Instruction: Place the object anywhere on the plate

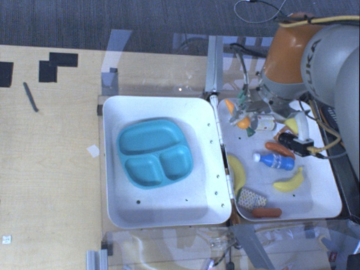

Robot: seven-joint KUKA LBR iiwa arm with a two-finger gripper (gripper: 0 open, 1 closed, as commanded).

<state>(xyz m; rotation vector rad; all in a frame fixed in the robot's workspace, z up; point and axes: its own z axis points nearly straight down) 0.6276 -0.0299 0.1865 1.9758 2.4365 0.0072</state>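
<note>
Orange carrot (243, 122) | long axis unclear | beneath claw (251, 112)

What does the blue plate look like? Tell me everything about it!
The blue plate is a turquoise tray with rounded corners that looks like smooth plastic. Raised ridges split it into three compartments: one wide one along the far side and two smaller ones nearer the camera. It lies flat, turned slightly askew, in the middle of the left white bin, resting on the bin's floor. No food or toy lies on it, and nothing else touches it.
</note>
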